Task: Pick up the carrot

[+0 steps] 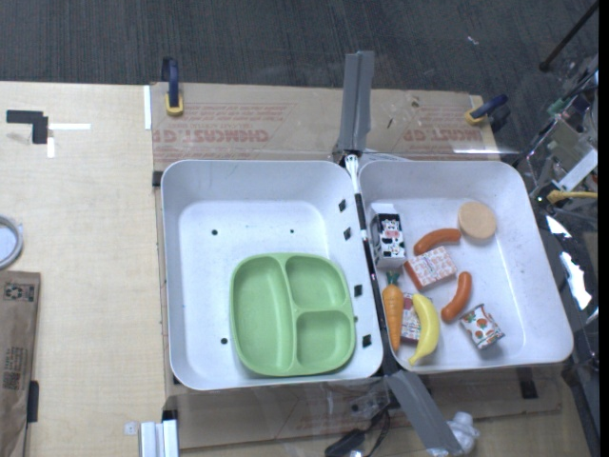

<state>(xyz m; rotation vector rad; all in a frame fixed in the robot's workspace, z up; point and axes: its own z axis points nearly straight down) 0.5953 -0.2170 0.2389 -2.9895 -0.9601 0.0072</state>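
The carrot is orange with a small green top. It lies lengthwise against the left wall of the right bin, green end pointing away from me. A yellow banana lies just to its right, with a small red-and-white packet between them.
The right bin also holds a black-and-white milk carton, two sausages, a round bread bun, a strawberry packet and a small carton. The left bin holds a green divided plate.
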